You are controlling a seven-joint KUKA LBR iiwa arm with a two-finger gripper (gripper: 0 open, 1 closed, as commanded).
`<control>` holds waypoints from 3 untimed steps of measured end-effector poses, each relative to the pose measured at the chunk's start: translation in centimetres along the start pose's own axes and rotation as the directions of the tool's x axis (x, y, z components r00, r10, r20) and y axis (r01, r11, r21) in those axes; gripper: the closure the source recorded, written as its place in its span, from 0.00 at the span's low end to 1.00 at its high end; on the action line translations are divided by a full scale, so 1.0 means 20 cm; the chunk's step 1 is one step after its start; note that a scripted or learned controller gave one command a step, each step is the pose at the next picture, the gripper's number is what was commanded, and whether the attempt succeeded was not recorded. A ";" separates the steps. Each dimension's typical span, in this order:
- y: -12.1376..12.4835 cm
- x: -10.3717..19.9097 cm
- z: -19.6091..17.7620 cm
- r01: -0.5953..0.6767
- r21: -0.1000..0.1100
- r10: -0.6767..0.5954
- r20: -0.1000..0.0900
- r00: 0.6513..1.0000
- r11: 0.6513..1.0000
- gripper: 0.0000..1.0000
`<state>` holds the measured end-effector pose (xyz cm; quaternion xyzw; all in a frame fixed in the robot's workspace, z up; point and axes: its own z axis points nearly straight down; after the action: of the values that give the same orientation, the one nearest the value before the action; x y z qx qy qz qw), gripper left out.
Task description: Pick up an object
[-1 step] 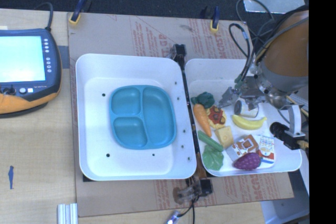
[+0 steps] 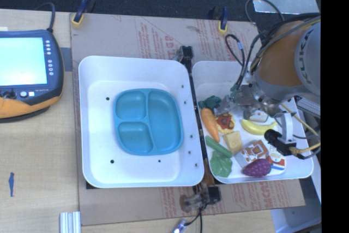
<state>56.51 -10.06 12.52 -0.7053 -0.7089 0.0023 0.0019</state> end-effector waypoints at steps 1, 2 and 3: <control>0.02 0.00 0.16 -0.003 -0.004 0.003 0.004 1.000 1.000 0.00; -0.01 0.01 0.16 -0.005 -0.009 0.006 0.006 1.000 1.000 0.00; 0.24 0.02 0.16 -0.004 -0.008 0.004 0.004 1.000 1.000 0.00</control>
<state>61.24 -9.72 9.37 -0.7066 -0.7076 0.0009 -0.0025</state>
